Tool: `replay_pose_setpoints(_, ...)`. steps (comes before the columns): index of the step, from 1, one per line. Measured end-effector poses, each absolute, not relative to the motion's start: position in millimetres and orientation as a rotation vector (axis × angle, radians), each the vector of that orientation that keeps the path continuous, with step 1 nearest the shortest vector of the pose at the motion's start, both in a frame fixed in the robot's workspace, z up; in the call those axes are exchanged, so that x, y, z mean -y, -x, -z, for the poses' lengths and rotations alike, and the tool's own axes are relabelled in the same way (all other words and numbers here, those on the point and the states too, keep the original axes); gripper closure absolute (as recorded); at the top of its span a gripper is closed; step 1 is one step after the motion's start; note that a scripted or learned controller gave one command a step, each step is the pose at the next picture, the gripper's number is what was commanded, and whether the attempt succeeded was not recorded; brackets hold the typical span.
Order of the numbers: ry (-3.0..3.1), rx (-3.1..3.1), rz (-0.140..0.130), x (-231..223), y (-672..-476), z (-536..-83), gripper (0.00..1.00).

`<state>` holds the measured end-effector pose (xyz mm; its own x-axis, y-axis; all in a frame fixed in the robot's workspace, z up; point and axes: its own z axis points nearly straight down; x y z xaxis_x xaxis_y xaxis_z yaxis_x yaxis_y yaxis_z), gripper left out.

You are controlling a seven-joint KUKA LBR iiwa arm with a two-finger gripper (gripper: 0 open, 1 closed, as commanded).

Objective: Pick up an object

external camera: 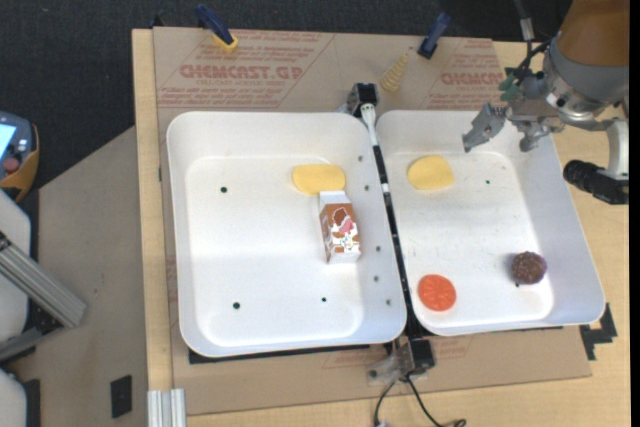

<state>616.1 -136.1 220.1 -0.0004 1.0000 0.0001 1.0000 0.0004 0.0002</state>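
One fixed camera looks down at a slant on the bench (pixel 300 65), taking in both white bins (pixel 200 215) whole.

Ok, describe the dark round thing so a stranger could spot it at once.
Look at the right bin, the one nearest the arm. Go to its near right corner: the dark brown ball lies there alone. Its neighbours, an orange-red disc and a yellow piece, are bright and smooth; it is dark and rough.
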Motion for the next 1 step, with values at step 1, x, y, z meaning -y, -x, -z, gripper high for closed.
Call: replay_pose_setpoints(1,-2.218,-2.221,-0.003,136.0,-616.8,-231.2,1.00)
